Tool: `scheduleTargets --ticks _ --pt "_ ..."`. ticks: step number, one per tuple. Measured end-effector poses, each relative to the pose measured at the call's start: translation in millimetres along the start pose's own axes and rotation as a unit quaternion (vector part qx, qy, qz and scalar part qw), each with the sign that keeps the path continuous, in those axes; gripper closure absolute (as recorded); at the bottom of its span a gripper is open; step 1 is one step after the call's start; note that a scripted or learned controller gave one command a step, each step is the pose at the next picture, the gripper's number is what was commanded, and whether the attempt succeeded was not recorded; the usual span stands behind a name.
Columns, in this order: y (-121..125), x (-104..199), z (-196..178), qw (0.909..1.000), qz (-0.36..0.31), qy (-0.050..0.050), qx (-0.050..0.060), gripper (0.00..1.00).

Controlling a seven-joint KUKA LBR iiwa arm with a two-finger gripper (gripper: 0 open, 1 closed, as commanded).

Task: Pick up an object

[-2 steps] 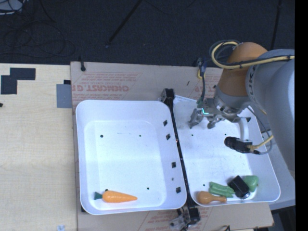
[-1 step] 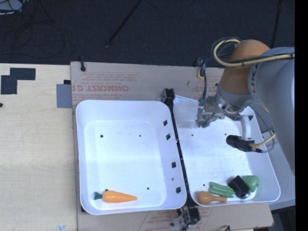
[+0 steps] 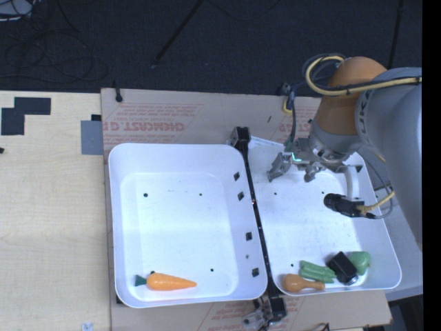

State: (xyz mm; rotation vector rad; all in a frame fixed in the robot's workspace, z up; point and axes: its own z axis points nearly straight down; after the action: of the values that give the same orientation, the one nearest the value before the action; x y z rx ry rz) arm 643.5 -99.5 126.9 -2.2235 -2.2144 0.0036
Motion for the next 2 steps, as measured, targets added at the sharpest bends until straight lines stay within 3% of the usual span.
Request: scheduleTargets --ticks 1,2 --pt "0 -1 -10 1.0 0.001 0.0 0.0 1.0" --pt "0 110 -64 1.0 -0.007 0.001 -0.004 1.0"
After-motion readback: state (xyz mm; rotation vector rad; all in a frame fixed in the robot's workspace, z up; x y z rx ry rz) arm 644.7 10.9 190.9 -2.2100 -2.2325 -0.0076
